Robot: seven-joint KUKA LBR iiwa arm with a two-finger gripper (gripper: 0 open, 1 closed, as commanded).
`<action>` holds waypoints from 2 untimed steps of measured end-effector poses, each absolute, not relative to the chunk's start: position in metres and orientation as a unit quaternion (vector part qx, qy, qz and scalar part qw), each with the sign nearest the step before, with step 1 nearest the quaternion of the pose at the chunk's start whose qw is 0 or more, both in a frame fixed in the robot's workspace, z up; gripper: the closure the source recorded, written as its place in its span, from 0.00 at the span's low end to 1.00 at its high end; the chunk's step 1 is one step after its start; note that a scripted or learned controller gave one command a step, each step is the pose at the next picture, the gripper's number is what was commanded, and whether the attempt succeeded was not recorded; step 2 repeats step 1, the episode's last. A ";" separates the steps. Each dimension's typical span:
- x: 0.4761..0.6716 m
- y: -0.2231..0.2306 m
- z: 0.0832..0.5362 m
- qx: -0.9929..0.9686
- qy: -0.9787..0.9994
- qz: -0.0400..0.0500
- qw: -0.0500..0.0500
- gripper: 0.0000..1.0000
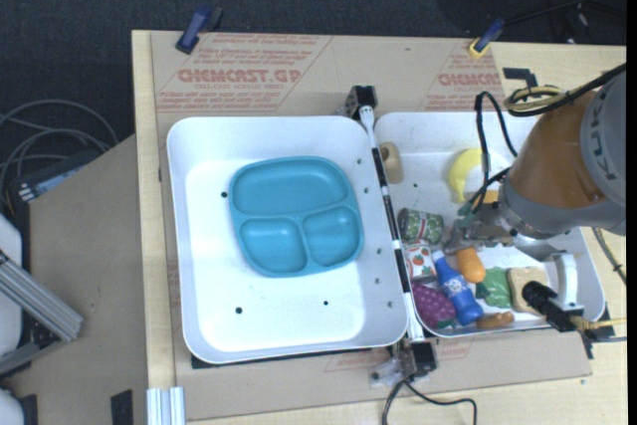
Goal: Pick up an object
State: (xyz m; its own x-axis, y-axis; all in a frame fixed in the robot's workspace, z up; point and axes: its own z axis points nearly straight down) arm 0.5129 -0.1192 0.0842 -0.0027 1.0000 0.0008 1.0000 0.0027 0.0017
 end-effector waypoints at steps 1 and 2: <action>0.574 -0.070 0.188 0.706 0.709 0.003 0.003 1.00; 0.574 -0.070 0.188 0.706 0.709 0.003 0.003 1.00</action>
